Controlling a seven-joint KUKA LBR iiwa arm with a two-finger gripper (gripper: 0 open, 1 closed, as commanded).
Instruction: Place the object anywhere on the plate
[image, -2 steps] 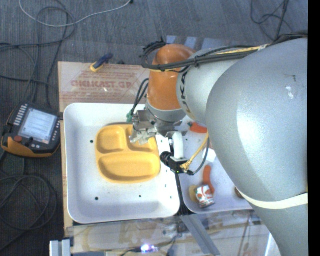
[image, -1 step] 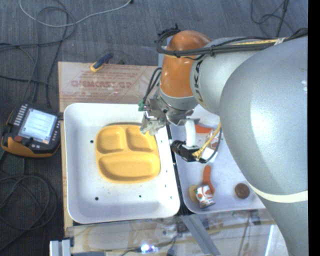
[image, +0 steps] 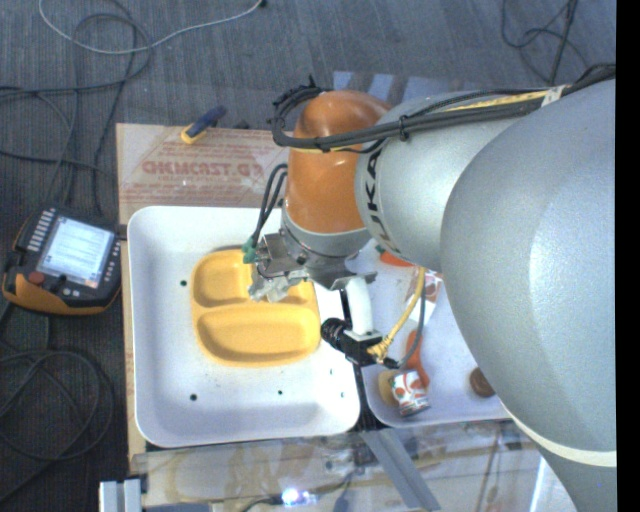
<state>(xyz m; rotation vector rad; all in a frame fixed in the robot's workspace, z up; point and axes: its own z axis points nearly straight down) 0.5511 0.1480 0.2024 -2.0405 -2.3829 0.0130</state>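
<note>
Placement calls for care here: the gripper (image: 268, 286) hangs over the upper right corner of the yellow plate (image: 245, 335), which lies in the left bin (image: 165, 405). The wrist hides it, so I cannot tell whether it is spread or closed, nor whether it carries the object. Loose items, a small can (image: 406, 392) among them, lie in the right bin (image: 455, 412). If something is held, I would release it low and further in over a compartment, well inside the rim, so it cannot roll off.
</note>
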